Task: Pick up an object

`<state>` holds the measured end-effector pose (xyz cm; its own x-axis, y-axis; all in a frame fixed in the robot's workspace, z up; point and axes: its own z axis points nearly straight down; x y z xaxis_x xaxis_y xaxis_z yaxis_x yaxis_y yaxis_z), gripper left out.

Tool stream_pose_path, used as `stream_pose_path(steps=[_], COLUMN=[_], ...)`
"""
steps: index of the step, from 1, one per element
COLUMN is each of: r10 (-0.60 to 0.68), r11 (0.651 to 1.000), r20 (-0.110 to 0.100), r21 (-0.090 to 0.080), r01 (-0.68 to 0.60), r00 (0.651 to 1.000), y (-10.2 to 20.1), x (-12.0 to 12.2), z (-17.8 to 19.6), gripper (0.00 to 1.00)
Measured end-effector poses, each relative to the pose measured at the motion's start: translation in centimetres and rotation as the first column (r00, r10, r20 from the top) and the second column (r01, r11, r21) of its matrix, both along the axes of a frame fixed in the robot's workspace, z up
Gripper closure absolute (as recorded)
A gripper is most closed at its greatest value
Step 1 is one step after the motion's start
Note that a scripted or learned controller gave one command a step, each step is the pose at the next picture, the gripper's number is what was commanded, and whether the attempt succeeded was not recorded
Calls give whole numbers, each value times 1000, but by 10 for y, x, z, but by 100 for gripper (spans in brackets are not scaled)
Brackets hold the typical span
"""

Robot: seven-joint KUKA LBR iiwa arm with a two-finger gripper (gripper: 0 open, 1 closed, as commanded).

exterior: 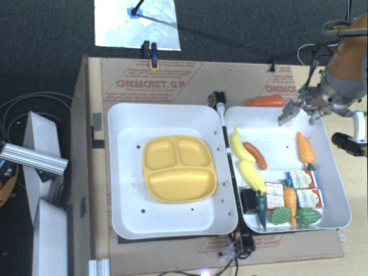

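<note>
Gripper (300, 111) hangs over the far right corner of the right bin (339, 171), reaching in from the right on a grey arm (345, 82) whose orange band (348, 62) sits just above the wrist. Two fingers (287, 115) spread apart and point down and toward the left, with nothing between them; they hover above bare white floor.

Nearest the gripper, a loose carrot (305, 148) lies by the bin's right wall, its long axis running far to near with a slight lean. Beyond the bin's far rim, an orange-red piece (265, 101) rests on the cardboard (172, 79), lying left to right.

Further left in the same bin, a hot dog sausage (255, 154) slants from far-left to near-right, touching a banana (237, 144) that curves along the dividing wall. A second yellow piece (251, 176) lies just nearer, on the same slant.

Along the near edge sit small juice cartons (302, 180), another carrot (290, 200) lying far to near, green leafy pieces (296, 216), a thin dark green piece (261, 209) and a small black block (248, 200), all crowded together.

Well apart, the left bin (123, 154) holds a yellow divided plate (178, 168) at its middle.
</note>
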<state>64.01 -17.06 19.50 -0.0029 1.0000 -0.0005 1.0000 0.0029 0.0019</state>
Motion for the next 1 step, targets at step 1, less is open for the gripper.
stream_pose_path(steps=[1], r10=[2], r11=[1000], r20=[0], r21=[2], r01=[-2], r00=[1000], y=[86], x=[-32], z=[-19], gripper=[0])
